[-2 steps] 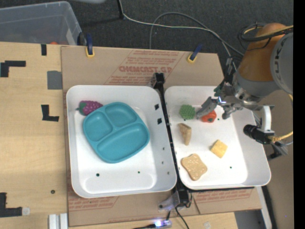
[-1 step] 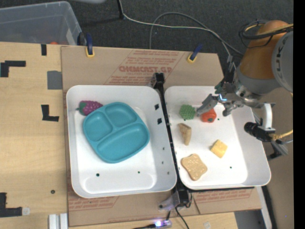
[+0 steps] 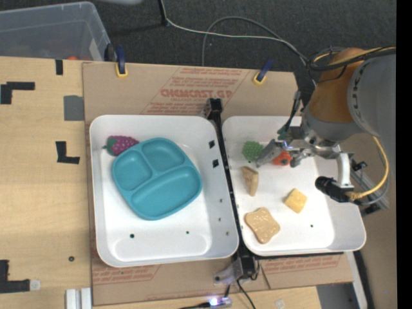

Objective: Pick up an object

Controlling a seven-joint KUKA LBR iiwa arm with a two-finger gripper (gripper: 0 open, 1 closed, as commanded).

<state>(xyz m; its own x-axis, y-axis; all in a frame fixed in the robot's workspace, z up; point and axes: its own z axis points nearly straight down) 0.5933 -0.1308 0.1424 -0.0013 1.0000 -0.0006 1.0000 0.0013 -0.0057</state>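
Two white bins sit side by side on the counter (image 3: 38, 172), which carries a sheet of cardboard (image 3: 193, 92) under them. The left bin (image 3: 106, 237) holds a teal divided plate (image 3: 156, 177) lying flat, and a bunch of purple toy grapes (image 3: 120, 144) touches the plate's upper left rim.

The right bin (image 3: 344, 234) holds the food pieces. A green broccoli-like piece (image 3: 252, 150) lies near the bin's upper left. Just below it is a small tan wedge (image 3: 251, 179). A yellow cheese cube (image 3: 296, 200) lies toward the middle, well apart from the wedge. A slice of toast (image 3: 262, 224) rests near the bin's lower left edge.

The arm (image 3: 360, 102) reaches in from the right over the right bin's upper part. Its pincer (image 3: 278, 153) hangs low, just right of the green piece. A small red-orange object (image 3: 280, 159) shows right at the fingertips, but I cannot tell whether it sits between the fingers or merely beside them. Whether the pincer is apart or together cannot be told from this angle.

A clear plastic tub (image 3: 55, 31) stands at the upper left, beyond the cardboard. Two clamps, yellow with blue handles (image 3: 120, 63), pin the cardboard's far edge, and a black cable (image 3: 244, 24) loops above toward the arm.
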